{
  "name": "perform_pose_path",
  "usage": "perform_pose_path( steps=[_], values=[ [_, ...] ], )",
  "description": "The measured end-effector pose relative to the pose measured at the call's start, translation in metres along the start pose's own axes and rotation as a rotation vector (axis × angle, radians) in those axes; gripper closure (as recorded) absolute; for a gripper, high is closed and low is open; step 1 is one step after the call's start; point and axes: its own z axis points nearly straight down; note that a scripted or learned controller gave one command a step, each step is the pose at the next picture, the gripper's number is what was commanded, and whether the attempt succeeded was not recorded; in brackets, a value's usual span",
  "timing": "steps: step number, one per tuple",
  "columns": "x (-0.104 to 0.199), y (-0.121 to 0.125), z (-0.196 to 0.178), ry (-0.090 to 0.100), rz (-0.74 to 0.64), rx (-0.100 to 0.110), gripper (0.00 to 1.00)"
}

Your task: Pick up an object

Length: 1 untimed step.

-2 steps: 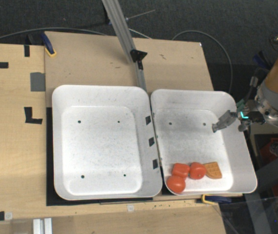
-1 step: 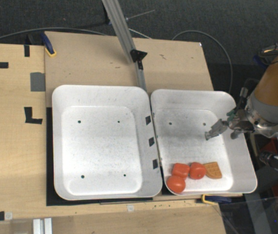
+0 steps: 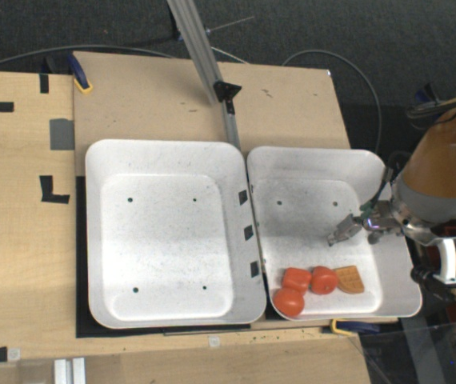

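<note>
Claw (image 3: 346, 232) over right bin (image 3: 308, 174), cracker (image 3: 350, 279) lying flat

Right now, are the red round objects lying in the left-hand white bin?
No: the three red round objects lie in the right-hand white bin, at its near edge beside an orange flat piece.

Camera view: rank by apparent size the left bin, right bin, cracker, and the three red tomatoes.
1. Left bin
2. Right bin, slightly smaller
3. Three tomatoes and the cracker: all look alike in size, too close to rank.
</note>
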Motion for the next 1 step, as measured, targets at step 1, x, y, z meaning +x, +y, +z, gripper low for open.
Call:
perform_pose_path(
  steps=[1],
  values=[
    [0.0011,-0.0015,0.0543,0.000,-0.001,0.000,0.00]
  ],
)
